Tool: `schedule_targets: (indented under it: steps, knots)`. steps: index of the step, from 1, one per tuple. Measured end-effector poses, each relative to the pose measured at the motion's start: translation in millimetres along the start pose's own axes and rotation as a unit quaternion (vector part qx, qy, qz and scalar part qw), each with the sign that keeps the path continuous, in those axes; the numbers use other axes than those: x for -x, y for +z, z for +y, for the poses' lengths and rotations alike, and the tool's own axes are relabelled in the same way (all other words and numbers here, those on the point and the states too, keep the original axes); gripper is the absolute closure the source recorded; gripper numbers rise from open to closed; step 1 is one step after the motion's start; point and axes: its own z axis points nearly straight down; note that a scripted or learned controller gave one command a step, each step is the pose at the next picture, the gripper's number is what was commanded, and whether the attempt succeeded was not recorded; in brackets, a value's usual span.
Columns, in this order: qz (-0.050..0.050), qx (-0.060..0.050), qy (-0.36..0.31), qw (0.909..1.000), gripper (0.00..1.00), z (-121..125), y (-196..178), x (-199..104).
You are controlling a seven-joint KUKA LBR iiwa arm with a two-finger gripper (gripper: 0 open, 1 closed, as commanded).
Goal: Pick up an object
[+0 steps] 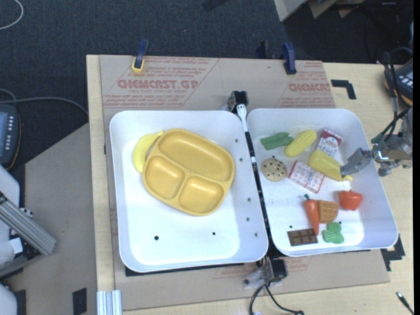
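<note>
The surface [197, 77] carries two white bins side by side. The left bin [131, 241], well apart from the jaws, holds a large yellow tray [189, 170] lying over a yellow plate [140, 152]. The right bin [377, 222] holds the small toy foods, and the jaws [359, 159] sit at its right rim, low over the wall, reaching in from the right. Whether the jaws are open or closed cannot be told; the tip is small and blurred, and nothing shows clearly between them. Just beside the jaws, touching or nearly so, lies the cheese [325, 164], the likeliest target. Near it, farther from the jaws, are the red box [330, 142], the card [307, 176], the corn [300, 143], the green pod [275, 140] and the cookie [273, 169]. Below the jaws lie the tomato [350, 199], the waffle [328, 210], the carrot [312, 213], the broccoli [333, 233] and the chocolate [302, 237]. As a judgement, the task is at its start: every piece rests in the bin, none is lifted, and the grasp and the raise are left to do.
</note>
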Motion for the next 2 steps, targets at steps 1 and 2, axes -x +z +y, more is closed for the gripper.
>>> schedule_targets:
  steps: [1,2]
  knots:
    - [0.000,0.000,0.000,1.0000,0.00,6,61,-2]
    - [0.000,-0.001,0.000,1.0000,0.00,5,125,-8]
